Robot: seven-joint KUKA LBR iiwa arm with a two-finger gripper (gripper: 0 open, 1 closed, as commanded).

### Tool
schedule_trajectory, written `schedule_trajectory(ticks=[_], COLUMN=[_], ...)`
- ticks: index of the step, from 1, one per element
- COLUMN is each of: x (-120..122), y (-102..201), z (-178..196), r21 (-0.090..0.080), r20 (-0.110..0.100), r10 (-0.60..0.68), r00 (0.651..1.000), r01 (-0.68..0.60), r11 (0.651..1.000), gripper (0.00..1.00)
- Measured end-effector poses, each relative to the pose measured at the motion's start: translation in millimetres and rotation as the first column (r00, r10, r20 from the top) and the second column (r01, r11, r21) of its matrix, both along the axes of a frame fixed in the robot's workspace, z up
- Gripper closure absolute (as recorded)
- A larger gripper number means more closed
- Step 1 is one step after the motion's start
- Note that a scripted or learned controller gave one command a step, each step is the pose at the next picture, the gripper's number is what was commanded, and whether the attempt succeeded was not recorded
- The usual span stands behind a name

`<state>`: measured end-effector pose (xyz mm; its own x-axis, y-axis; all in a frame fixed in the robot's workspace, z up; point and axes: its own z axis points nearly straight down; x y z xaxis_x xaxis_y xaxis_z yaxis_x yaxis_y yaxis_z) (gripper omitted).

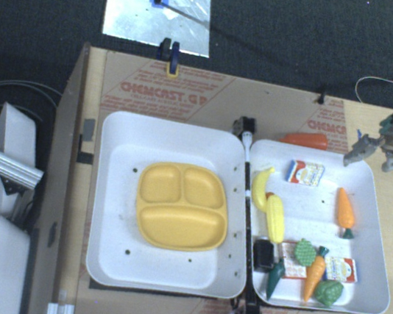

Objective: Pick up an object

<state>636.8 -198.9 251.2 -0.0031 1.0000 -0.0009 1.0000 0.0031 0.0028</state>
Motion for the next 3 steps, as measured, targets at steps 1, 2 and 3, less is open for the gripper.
schedule_trajectory(ticks=[1, 2, 3], x=[-71, -45, -24], y=[47, -8, 54], z=[-83, -98, -84], r21=[0.002, -0.001, 0.002], r20=[-0.004, -0.001, 0.000], r10=[-0.001, -0.002, 0.001], r00=[1.000, 1.000, 1.000], r01=[0.001, 0.002, -0.001], r11=[1.000, 1.000, 1.000], gripper=[0.00, 0.00, 0.00])
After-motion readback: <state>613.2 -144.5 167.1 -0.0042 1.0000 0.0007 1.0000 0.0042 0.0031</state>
